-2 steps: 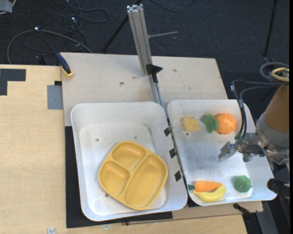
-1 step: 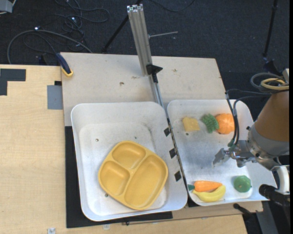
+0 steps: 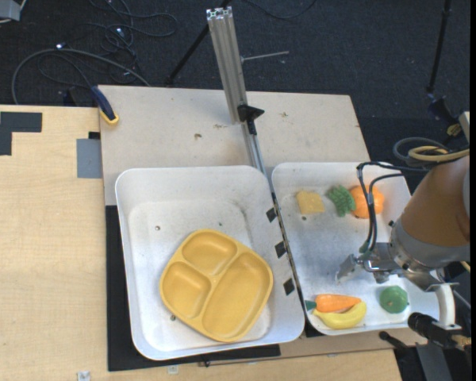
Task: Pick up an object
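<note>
My gripper (image 3: 355, 268) hangs low over the middle of the right bin (image 3: 325, 244), reached in from the right on the grey arm with its orange band. Nothing lies directly under it. Just in front of it, by the near wall, lie an orange carrot (image 3: 336, 302) and a yellow banana (image 3: 343, 317). A green round fruit (image 3: 393, 298) sits to its right. At the bin's far side are a yellow block (image 3: 309, 203), a green broccoli (image 3: 341, 199) and an orange fruit (image 3: 371, 201), partly behind a black cable.
The left bin (image 3: 143, 213) holds a yellow divided plate (image 3: 215, 283). A metal post (image 3: 228, 62) stands behind the bins. Black clips (image 3: 279, 248) line the wall between the bins. A black cable (image 3: 370, 205) loops over the right bin's far corner.
</note>
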Motion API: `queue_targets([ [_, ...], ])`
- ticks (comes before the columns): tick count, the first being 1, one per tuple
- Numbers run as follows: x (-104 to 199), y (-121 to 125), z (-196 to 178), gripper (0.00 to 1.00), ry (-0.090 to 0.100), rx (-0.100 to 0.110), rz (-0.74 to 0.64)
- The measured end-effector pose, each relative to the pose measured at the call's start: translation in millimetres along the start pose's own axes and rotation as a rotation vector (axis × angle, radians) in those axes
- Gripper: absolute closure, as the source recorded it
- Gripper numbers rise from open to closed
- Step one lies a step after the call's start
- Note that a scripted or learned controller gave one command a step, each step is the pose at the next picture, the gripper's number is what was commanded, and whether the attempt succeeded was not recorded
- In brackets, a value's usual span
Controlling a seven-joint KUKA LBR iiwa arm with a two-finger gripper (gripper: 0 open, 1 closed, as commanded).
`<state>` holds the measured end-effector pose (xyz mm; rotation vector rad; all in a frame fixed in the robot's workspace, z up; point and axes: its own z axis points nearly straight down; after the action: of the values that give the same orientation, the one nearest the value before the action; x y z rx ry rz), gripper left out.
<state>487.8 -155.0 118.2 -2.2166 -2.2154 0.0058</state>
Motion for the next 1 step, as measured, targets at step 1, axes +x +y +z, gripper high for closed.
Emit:
queue_targets([
  [1, -1.5, 0.6, -12.4, 1.0, -0.001, -0.002, 0.005],
])
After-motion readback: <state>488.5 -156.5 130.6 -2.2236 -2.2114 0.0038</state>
